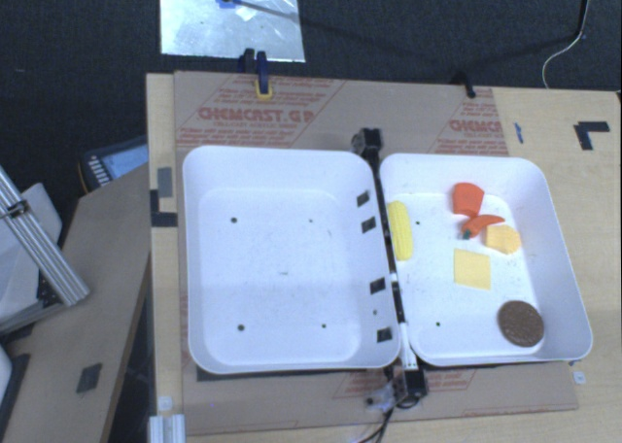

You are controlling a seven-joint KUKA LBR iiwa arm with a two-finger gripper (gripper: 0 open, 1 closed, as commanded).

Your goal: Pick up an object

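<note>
2 white bins sit side by side on the counter [321,106]. The right bin [559,237] holds a yellow corn cob [399,228] by its left wall, an orange piece [467,198], a yellow-orange chunk [503,238], a flat yellow square [473,269] and a brown disc [521,323]. The claw's state cannot be told.

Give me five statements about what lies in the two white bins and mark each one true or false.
1. The yellow corn cob lies in the right bin beside the divider. True.
2. The brown round disc sits in the left bin. False: it is in the right bin's near corner.
3. The flat yellow square lies between the corn cob and the disc. True.
4. The orange piece touches the disc. False: they lie well apart.
5. Every item is in the right bin. True.
</note>
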